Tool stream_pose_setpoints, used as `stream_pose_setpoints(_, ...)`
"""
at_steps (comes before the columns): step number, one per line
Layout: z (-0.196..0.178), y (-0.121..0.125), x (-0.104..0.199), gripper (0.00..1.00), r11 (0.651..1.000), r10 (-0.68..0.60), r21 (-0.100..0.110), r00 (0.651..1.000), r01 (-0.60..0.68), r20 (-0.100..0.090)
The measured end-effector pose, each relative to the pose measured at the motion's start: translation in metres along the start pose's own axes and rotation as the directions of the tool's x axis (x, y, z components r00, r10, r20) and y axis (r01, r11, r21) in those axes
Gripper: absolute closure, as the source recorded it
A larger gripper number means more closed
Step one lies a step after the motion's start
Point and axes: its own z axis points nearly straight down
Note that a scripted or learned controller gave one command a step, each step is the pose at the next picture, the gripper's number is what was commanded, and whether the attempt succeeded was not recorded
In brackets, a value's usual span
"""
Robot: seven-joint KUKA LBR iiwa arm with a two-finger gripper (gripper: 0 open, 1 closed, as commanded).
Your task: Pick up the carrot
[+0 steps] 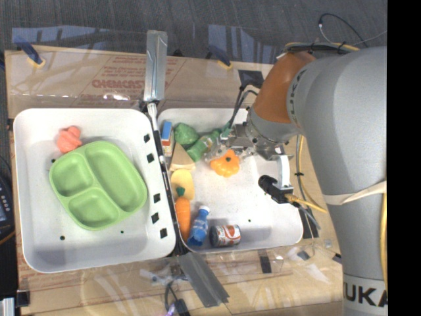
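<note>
Table: a wooden table [79, 78] carries two shallow white bins side by side, with clear sheeting and strips of tape on its surface.
Soda can: a small can [227, 236] lies on its side at the near edge of the right bin [289, 226].
Bottle: a blue bottle [198, 226] with a white cap lies just left of the can, tilted, its cap end pointing away from the camera.
Carrot: the carrot [183, 214] lies in the near left corner of the right bin, against the divider wall, touching or almost touching the bottle; its green top points toward the far side.
Yellow item: a pale yellow piece [184, 182] lies just beyond the carrot's top.
Left bin: the left bin [39, 242] holds a green divided plate [99, 184] with three compartments, and a pink-orange toy [68, 139] sits just beyond the plate's far left edge.
Orange item: a small orange pepper-like toy [225, 164] sits mid-bin on the right, just below the claw.
Green items: leafy green toys [189, 139] lie at the far left of the right bin, beside a small blue and white object [166, 134].
Claw: the claw [231, 143] hangs over the far part of the right bin, well apart from the carrot; whether its fingers are spread or closed I cannot tell.
Arm: the grey arm [342, 130] with its orange band reaches in from the right.
</note>
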Motion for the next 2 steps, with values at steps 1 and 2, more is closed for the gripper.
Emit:
stream_pose_setpoints(1,-0.081,-0.023,0.090,1.00,0.891,0.454,-0.005,0.891,-0.454,-0.003)
stream_pose_setpoints(2,-0.079,-0.022,0.114,1.00,0.983,0.181,0.000,0.983,-0.181,0.000)
